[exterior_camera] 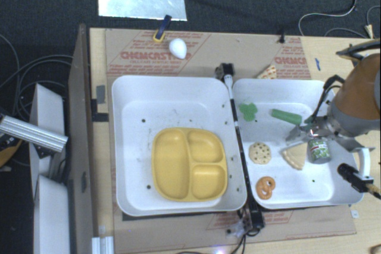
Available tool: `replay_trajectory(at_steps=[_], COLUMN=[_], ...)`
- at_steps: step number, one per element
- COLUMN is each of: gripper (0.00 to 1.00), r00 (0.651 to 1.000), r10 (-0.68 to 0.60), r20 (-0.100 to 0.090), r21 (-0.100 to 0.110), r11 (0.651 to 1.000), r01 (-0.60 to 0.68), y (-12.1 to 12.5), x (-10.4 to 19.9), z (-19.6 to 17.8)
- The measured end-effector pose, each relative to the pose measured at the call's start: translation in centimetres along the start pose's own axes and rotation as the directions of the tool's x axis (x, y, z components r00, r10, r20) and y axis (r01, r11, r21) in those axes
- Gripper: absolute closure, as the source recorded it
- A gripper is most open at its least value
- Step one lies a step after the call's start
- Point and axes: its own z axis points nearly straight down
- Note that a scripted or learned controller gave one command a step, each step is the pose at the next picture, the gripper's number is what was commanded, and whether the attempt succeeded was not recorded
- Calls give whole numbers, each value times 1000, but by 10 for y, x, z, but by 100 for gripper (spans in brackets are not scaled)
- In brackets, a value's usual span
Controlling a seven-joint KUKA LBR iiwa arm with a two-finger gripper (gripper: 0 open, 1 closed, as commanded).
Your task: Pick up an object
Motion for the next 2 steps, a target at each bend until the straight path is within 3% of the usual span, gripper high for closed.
replay_trajectory(at_steps=[2], gripper=[0], r00=[1000], r10=[-1], r20=[1], r21=[-2], r11=[1000], r01=[1], y=[-3], x=[3], z=[1])
